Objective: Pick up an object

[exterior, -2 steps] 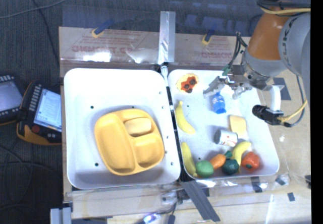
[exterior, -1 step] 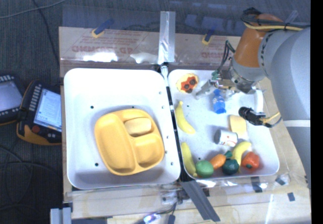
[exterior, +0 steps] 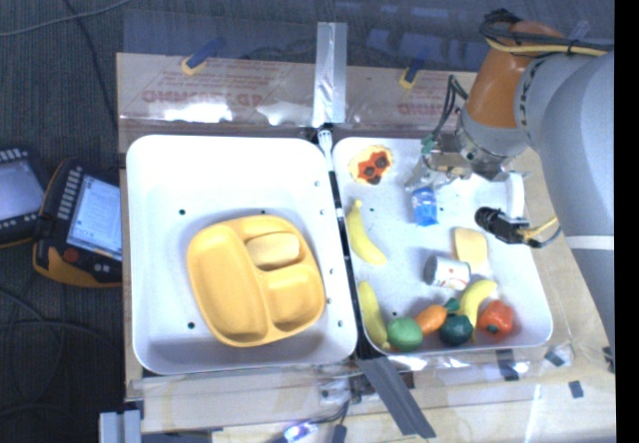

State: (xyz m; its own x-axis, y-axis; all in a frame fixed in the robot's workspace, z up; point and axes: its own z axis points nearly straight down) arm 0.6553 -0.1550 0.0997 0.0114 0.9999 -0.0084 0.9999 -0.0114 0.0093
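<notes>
My gripper point(exterior: 431, 175) hangs over the back of the right bin point(exterior: 534, 276), reaching in from the right. Just below its tip lies a small blue object point(exterior: 424, 208); whether the two touch cannot be made out. Around it in the same bin are an orange and yellow piece with dark spots point(exterior: 374, 165), a banana point(exterior: 364, 234), a pale yellow block point(exterior: 470, 246) and a small white can point(exterior: 449, 271). Along the front wall sit a second yellow fruit point(exterior: 370, 307), a green lime point(exterior: 404, 333), a carrot point(exterior: 431, 318), a dark green piece point(exterior: 456, 329) and a red fruit point(exterior: 496, 318).
The left bin point(exterior: 160, 182) holds a yellow divided tray point(exterior: 256, 278) near its middle. A raised divider point(exterior: 337, 231) separates the two bins. A handheld controller point(exterior: 85, 226) lies on the floor to the left of the bench.
</notes>
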